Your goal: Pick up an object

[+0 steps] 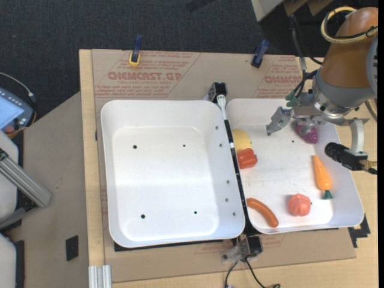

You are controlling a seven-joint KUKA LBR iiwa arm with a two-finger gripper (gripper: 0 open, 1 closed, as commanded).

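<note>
The grey two-finger gripper (287,122) hangs over the far part of the right shallow white bin (342,218), below the arm's orange band. Its fingers look spread apart with nothing between them, though the slanted view leaves some doubt.

5 candidates for the pick lie in that bin. A small purple grape-like toy (309,134) sits just right of the gripper, partly under the wrist. A pale yellow rounded block (241,139) and a red pepper-shaped toy (246,158) lie touching each other against the bin's left wall. An orange carrot-shaped toy (322,174) lies toward the right, a pink-red round tomato-like toy (299,204) sits near the front, and an orange-red sausage-shaped toy (263,212) lies at the near left. The left shallow white bin (114,179) holds nothing to grasp.

My judgement: the gripper is above bare floor between the purple toy and the yellow block, so a straight descent would likely close on air. Going for the yellow and red pair risks a finger striking the bin wall, or pinching 2 things badly. The round toys could roll or squirt out from a closing pinch.
</note>
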